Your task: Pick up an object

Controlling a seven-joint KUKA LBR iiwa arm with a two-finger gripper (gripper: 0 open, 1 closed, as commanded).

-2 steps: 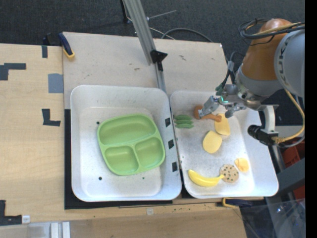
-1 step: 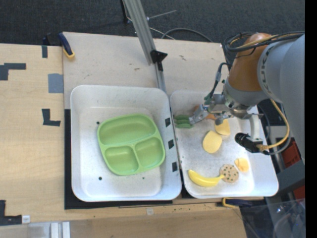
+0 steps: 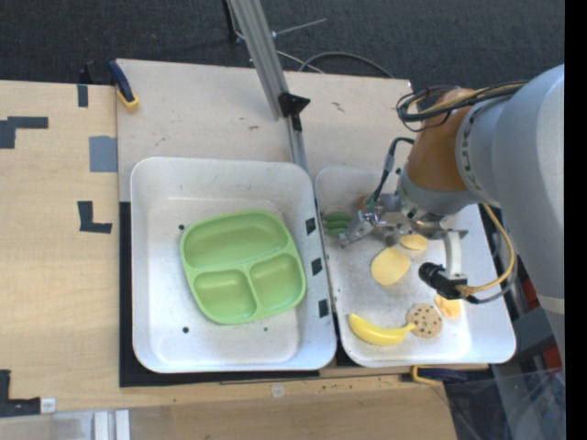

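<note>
My gripper (image 3: 359, 225) is low in the upper left part of the right bin (image 3: 486, 337), pointing left. A small green object (image 3: 336, 220) lies just left of its tip, by the bin's left wall; I cannot tell whether they touch. A pale yellow slice (image 3: 391, 266) lies below the gripper, and a smaller yellow piece (image 3: 414, 242) is partly under the wrist. Along the front of the bin lie a banana (image 3: 374, 331), a speckled round cookie (image 3: 423, 320) and a small orange cube (image 3: 450, 307).
The left bin (image 3: 156, 337) holds a green divided plate (image 3: 242, 266). A metal pole (image 3: 266, 53) slants down to the wall between the bins. The grey arm with its orange band (image 3: 440, 154) and cables covers the right bin's back right corner.
</note>
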